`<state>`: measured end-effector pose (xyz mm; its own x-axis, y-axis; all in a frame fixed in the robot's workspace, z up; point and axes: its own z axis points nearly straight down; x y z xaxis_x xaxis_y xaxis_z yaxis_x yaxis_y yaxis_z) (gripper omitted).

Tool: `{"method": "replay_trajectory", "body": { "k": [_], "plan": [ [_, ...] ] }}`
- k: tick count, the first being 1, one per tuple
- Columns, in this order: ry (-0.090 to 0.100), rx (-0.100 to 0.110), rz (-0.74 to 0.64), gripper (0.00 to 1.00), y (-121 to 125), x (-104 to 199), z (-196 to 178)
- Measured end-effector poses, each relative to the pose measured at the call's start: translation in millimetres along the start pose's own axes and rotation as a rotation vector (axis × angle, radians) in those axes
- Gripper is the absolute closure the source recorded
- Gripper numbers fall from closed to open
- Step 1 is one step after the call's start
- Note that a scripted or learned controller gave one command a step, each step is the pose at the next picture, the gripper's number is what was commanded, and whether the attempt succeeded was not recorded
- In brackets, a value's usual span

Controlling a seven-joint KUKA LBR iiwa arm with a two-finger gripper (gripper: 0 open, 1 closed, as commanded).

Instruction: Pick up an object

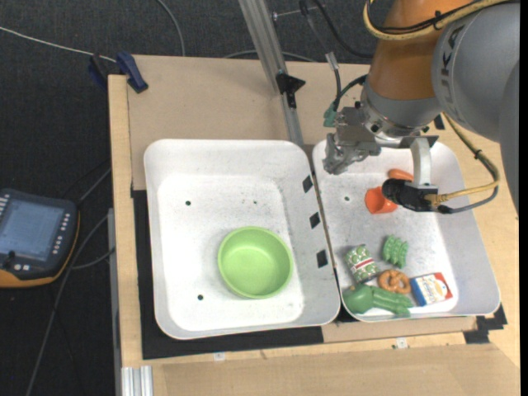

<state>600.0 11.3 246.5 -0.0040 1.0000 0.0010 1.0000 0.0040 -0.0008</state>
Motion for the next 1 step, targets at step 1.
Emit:
{"method": "replay_trajectory", "body": {
  "k": [1],
  "plan": [
    [0.000, 0.000, 0.000, 1.00, 13.5, 44.4, 11.1]
  ]
}}
